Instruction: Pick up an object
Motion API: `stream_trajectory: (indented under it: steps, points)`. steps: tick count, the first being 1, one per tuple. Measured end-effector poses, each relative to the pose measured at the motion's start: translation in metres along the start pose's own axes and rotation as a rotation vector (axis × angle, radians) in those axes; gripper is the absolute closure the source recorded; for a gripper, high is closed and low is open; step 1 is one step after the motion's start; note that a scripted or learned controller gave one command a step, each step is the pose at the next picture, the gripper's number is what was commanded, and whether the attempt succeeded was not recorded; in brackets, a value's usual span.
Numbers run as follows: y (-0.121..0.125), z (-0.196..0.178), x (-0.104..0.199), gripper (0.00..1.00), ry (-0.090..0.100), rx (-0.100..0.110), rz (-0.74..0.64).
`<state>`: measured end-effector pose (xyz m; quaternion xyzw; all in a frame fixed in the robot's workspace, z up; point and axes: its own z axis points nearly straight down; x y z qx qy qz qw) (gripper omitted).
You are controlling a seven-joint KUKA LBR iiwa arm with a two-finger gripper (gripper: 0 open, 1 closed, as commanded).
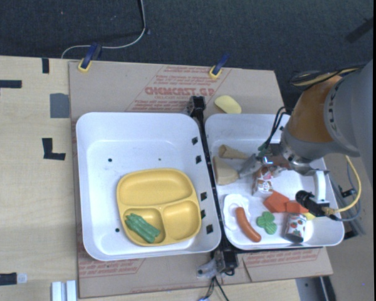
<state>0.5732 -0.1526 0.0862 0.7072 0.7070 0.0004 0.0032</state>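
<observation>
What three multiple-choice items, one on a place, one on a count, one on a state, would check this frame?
1. Where does the green pickle lie?
A. on the cardboard
B. in the yellow plate's lower-left compartment
C. in the right bin

2. How many clamps hold the cardboard's far edge?
A. two
B. none
C. five

3. How does the hot dog lie?
A. standing upright
B. flat on the bin floor
C. hanging from the arm

Answers: 1 B, the pickle sits inside that compartment; 2 A, one yellow, one blue; 3 B, it rests lengthwise.
</observation>
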Motion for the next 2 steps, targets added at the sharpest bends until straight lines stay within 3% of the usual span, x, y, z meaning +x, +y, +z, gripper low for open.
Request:
stream_trajectory:
  steps: [1, 2]
  points:
    - [0.001, -0.010, 0.000, 1.00, 0.001, 0.001, -0.001]
    - [0.036, -0.104, 0.081, 1.00, 0.005, -0.004, -0.011]
